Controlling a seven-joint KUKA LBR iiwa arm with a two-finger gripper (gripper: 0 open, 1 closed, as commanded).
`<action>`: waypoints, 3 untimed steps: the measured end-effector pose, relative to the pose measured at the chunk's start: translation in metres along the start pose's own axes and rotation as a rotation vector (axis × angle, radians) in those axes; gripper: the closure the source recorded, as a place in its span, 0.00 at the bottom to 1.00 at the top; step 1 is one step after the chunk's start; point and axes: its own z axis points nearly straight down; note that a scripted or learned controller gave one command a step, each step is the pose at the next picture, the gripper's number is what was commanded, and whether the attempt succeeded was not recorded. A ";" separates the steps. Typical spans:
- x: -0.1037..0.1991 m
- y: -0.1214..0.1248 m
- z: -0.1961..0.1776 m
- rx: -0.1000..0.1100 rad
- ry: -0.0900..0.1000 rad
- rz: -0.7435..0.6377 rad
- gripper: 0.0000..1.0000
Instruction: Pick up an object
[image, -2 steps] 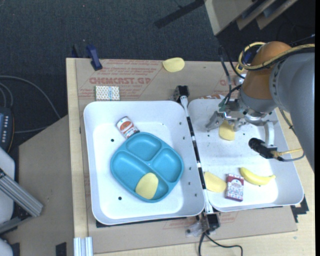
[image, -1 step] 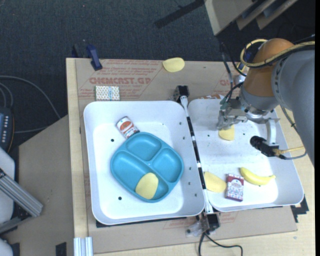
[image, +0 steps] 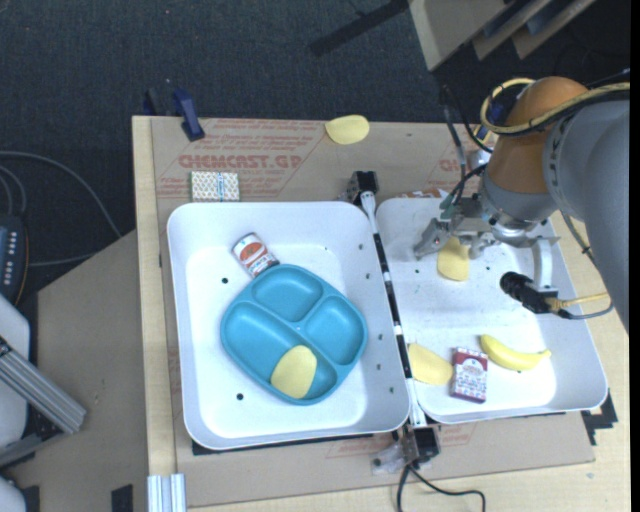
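In the left white bin (image: 190, 300) we see a blue sectioned plastic plate (image: 290, 330) with a yellow lump (image: 294, 371) in its near compartment. In the right white bin (image: 590, 375), near its far edge, the gripper (image: 455, 237) stands over a pale yellow piece (image: 454, 263), fingers apart, not gripping it. We would lower straight, centred, then close; the bench board (image: 240, 160) reads "CHEMCAST".

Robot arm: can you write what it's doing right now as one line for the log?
gripper over right bin | above yellow piece | grasp not confirmed | banana untouched | blue tray in left bin
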 end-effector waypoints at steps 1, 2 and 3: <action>-0.016 0.007 0.010 0.002 0.000 0.003 0.00; -0.015 0.008 0.000 -0.001 -0.001 0.002 1.00; -0.015 0.007 0.000 -0.001 -0.001 0.002 0.00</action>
